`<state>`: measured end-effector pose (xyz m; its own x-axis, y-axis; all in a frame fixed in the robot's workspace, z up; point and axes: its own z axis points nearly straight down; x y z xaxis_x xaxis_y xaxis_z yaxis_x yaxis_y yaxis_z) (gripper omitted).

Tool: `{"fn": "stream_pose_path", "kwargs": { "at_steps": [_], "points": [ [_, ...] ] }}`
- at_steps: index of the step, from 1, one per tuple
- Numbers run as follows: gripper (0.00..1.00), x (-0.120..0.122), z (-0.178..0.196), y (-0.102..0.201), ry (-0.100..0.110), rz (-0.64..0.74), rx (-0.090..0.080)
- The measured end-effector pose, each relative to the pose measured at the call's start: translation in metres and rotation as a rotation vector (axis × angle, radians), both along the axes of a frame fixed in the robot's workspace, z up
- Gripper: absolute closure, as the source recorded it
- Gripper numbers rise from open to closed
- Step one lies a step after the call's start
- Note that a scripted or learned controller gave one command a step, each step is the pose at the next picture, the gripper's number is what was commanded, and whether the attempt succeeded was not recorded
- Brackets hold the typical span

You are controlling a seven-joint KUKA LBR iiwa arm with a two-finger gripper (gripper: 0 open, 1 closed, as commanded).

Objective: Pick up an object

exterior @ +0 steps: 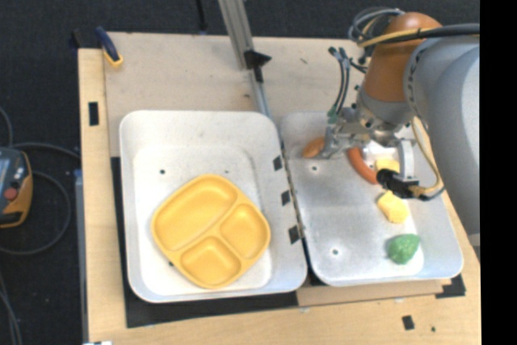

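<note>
Two shallow white plastic bins sit side by side on a pale wooden bench [178, 77]. The left bin [145, 133], in the centre-left of the frame, holds a yellow three-compartment plastic tray [212, 231] lying flat in its lower half, tilted diagonally.

The right bin [339, 198] carries the loose objects. A small orange rounded piece [313, 148] lies near its upper left corner. Just right of it, an orange-red elongated piece [363, 164] lies at a slant, partly covered by the arm's wrist. A yellow blocky piece [393, 208] rests right of centre, and a green lumpy piece [403, 248] sits near the lower right corner. Another small yellow bit [388, 166] shows beside a black cable by the wrist; its shape is hard to make out.

The grey arm with its orange band [386, 69] fills the upper right of the frame and comes down over the top of the right bin. The gripper [341, 135] is low between the two orange pieces, crowded by cables and wrist hardware; whether it is spread or closed, I cannot tell, and nothing can be seen pinched in it.

A grey aluminium post [230, 4] slants up from the bench's upper middle, topped with a checkered marker. A blue-and-yellow clamp [109, 47] sits at the bench's upper left corner. An orange-and-black handheld device [12, 188], cut off by the left edge, lies on the dark floor. No writing is readable.
</note>
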<state>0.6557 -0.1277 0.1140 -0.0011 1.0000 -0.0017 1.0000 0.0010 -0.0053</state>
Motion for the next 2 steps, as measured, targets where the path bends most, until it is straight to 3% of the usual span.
{"fn": "stream_pose_path", "kwargs": {
  "at_steps": [2],
  "points": [
    [1.00,0.002,0.090,-0.007,-0.012,-0.003,0.000]
  ]
}}
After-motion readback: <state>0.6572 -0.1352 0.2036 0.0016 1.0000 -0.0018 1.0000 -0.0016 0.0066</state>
